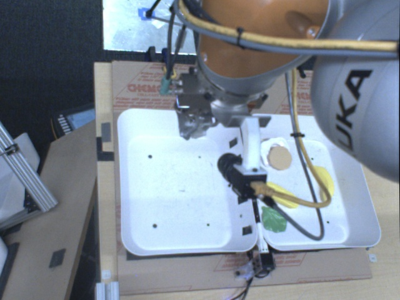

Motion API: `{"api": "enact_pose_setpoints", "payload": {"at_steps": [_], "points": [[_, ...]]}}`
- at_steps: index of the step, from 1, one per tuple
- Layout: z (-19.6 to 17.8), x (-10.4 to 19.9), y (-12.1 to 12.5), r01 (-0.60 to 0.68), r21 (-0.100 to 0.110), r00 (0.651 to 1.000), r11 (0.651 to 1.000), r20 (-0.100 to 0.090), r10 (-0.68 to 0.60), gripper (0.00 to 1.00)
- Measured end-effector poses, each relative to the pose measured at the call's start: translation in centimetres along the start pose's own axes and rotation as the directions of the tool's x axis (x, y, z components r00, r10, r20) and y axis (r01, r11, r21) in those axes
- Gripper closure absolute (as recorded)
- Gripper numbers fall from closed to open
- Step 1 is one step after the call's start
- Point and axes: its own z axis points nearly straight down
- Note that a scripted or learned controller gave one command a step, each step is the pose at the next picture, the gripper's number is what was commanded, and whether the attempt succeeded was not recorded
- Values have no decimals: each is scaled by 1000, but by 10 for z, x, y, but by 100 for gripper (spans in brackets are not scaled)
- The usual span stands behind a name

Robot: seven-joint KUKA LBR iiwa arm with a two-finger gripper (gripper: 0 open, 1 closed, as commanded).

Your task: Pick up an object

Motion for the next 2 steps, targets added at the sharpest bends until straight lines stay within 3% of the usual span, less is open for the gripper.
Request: {"api": "enact_pose_setpoints", "payload": {"at_steps": [2], "points": [[-35, -1, 0, 0, 6, 1000, 1000, 3, 0, 100]]}}
